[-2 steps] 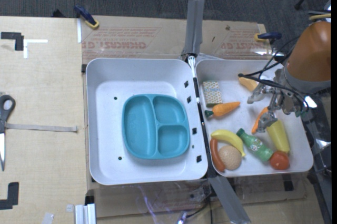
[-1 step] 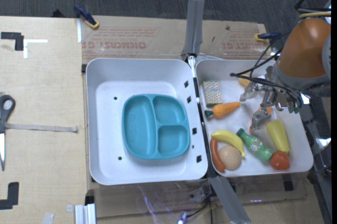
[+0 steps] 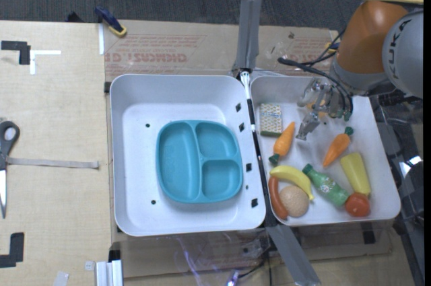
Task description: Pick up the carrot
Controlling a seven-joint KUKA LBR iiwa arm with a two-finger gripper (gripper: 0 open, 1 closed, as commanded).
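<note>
My big grey arm with the orange band (image 3: 377,36) reaches over the shallow white bin on the right (image 3: 377,143). My small metal claw (image 3: 315,118) hangs there, a little open, holding nothing. One little orange carrot with a green top (image 3: 284,140) lies just beside it; another (image 3: 337,147) lies near.
</note>
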